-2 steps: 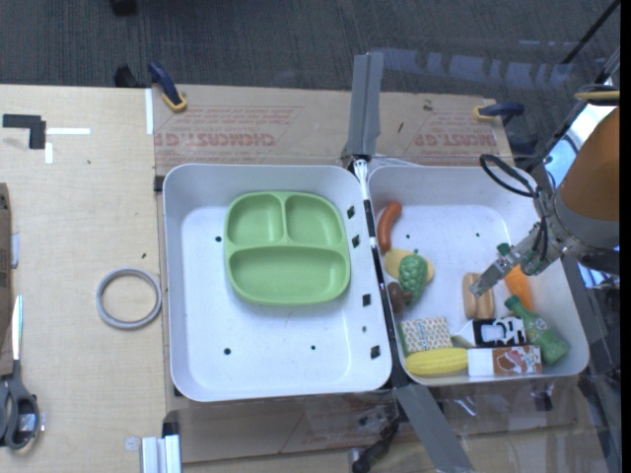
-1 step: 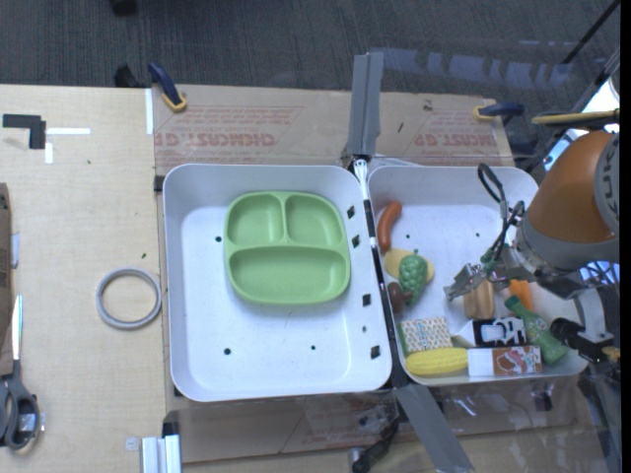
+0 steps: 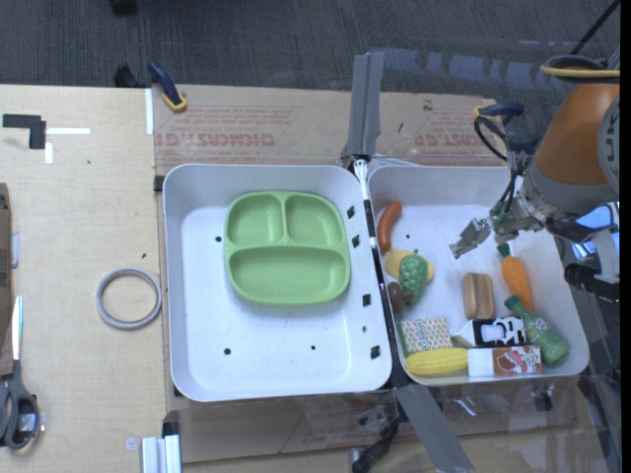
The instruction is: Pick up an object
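Note:
My gripper [image 3: 472,236] hangs over the back part of the right bin [image 3: 434,190], reaching in from the right below the orange wrist band. An orange carrot [image 3: 517,280] lies just below and right of it, and a hot dog [image 3: 478,295] sits in front of it. Farther left are a red chili [image 3: 387,223], a green broccoli [image 3: 414,270] and a yellow fruit [image 3: 395,261]. Along the front wall lie a corn cob [image 3: 437,363], a cracker packet [image 3: 424,333], a black-and-white carton [image 3: 505,331], a white-and-red box [image 3: 506,361] and a green bottle [image 3: 543,337]. Nothing shows in the gripper.
The left bin [image 3: 197,313] holds a green divided plate [image 3: 288,246]. A tape ring [image 3: 128,297] and scissors [image 3: 18,407] lie on the bench to the left. A metal divider [image 3: 365,116] stands between the bins at the back.

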Tool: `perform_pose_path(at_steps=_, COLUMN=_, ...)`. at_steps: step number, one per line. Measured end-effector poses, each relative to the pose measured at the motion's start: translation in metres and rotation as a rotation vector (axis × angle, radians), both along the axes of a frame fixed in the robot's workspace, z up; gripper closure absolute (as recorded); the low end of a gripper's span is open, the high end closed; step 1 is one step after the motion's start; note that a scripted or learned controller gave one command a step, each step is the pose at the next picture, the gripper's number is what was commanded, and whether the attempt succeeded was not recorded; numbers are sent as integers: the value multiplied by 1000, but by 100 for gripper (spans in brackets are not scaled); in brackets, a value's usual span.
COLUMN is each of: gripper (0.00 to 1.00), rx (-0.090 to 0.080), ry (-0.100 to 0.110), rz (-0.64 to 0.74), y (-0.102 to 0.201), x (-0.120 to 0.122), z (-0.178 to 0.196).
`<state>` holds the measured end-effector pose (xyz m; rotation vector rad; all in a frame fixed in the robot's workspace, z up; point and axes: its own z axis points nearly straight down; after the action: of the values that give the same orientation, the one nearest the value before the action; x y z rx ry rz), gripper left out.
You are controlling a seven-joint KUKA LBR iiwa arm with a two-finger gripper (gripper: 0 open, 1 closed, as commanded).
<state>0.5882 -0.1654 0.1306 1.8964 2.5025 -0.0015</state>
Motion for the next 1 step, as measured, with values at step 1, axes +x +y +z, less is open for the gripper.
perform_pose_path(at_steps=1, gripper=0, rx=0, ry=1, rz=-240, y=6, x=-11, z=84)
